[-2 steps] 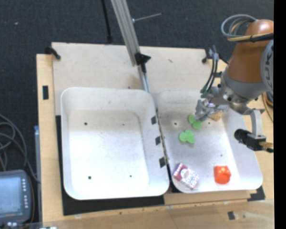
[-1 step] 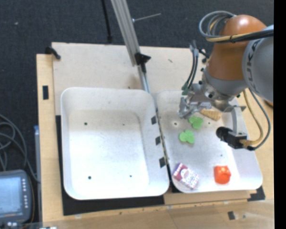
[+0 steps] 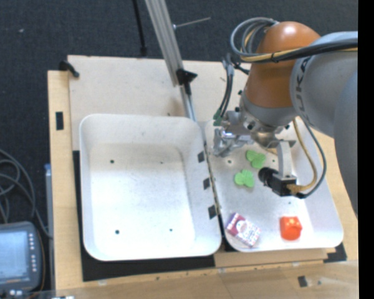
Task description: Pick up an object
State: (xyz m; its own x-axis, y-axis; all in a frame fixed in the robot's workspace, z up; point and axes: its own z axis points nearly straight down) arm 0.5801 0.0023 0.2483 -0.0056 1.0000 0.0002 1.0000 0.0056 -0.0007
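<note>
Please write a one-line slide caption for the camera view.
KUKA arm's gripper low in right bin, near green pieces, orange object and packet.

Even, fairly bright overhead light, soft shadows, mild glare on the white bins [image 3: 143, 129], slightly grainy and soft

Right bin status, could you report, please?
Gripper low at right bin's left edge. Green pieces, orange object, patterned packet lying loose. Nothing blocking them.
</note>
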